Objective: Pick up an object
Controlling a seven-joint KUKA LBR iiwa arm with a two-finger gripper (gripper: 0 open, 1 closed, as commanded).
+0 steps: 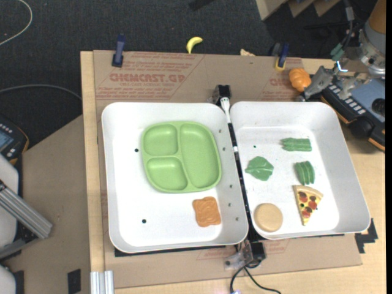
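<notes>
Right bin: pizza slice, hand apart

At the upper right of your view, the arm shows as a rounded pale grey casing with an orange band across its top. Thin cables run beside it, and darker grey metal parts jut out below.

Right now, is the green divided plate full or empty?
Empty: the green divided plate in the left bin shows three bare compartments; the orange piece lies beside it.
</notes>
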